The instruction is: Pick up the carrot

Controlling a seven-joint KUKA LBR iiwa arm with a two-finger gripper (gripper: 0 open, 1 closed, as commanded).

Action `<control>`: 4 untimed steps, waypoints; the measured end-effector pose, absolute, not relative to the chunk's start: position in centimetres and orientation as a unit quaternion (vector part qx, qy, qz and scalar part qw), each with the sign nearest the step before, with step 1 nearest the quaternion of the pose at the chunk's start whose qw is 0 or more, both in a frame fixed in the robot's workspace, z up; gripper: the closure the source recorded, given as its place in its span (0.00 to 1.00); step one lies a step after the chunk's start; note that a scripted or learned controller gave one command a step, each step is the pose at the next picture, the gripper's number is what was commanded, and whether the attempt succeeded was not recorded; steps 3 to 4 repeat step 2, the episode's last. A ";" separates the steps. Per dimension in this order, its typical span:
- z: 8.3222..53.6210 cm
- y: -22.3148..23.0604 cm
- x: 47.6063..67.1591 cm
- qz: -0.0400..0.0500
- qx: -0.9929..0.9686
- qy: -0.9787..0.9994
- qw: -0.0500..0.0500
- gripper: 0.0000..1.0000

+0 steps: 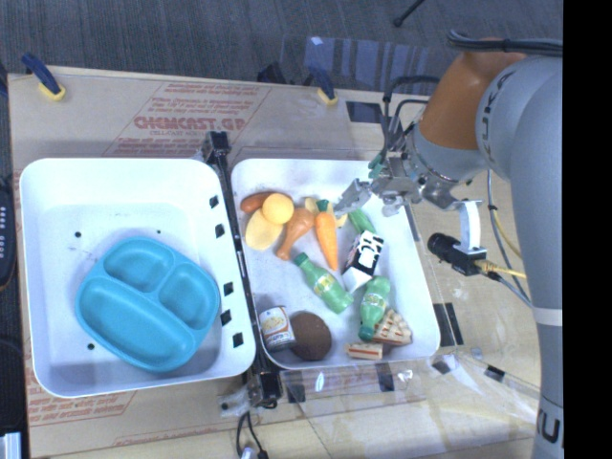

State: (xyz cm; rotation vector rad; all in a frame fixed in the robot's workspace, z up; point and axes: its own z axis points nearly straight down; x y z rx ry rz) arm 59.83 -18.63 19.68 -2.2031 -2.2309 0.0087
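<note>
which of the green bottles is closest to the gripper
The small green bottle at the top of the right bin, just below the gripper. The other two green bottles lie lower in the bin, farther from it.

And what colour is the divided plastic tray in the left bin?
The divided plastic tray is light blue, seen in the camera view.

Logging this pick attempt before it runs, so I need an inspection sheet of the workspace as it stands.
Surface: bench with two white bins.
Job's things: carrot lying in the right bin, free.
Clutter: green bottles, can, brown ball, yellow fruit; blue tray in the left bin.
Grippers: gripper above the right bin's far edge, holding nothing visible.
Cables: wires beside the arm.
Surroundings: dark carpet, blue clamps.
</note>
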 end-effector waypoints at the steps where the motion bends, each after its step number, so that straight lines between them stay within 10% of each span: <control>1: 8.9 -12.5 59.4 0.004 -0.772 -0.635 0.005 0.00; 2: 10.1 -12.5 59.5 0.004 -0.770 -0.638 0.007 1.00; 4: 10.1 -12.5 59.5 0.004 -0.770 -0.638 0.007 1.00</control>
